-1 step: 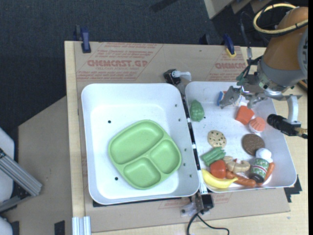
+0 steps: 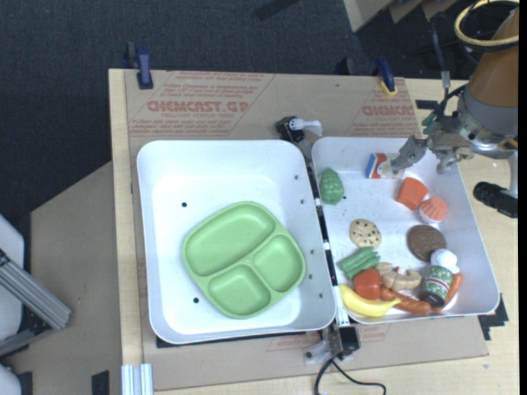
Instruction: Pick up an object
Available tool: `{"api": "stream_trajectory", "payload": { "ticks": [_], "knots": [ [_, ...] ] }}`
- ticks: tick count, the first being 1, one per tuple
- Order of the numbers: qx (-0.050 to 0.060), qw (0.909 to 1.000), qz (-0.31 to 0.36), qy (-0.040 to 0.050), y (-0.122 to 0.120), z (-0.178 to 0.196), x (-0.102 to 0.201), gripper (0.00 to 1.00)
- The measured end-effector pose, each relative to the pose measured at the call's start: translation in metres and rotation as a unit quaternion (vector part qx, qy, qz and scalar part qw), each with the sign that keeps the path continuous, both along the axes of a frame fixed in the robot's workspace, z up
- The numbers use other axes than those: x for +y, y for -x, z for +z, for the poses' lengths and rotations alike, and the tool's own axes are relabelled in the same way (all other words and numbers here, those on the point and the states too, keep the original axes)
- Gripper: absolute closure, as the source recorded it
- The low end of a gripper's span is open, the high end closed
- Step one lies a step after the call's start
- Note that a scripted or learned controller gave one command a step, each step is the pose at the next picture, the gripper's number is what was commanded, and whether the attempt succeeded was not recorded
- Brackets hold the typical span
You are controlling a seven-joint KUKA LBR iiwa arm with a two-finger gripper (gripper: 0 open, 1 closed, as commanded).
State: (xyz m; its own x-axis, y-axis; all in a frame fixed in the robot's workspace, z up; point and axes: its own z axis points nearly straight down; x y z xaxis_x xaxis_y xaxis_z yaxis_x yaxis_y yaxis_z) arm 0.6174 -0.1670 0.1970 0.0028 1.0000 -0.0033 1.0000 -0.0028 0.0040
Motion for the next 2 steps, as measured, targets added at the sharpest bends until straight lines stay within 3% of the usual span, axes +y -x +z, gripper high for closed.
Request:
{"api": "stream_trajectory", "payload": {
  "ticks": [1,2],
  "knots": [
    [-0.001,1.0,0.0,0.0004,-0.019,0.013,-0.049,0.0],
    [0.009,1.0,0.001,-0.0039,-0.003,-0.103,-0.042,0.0]
  ]
}}
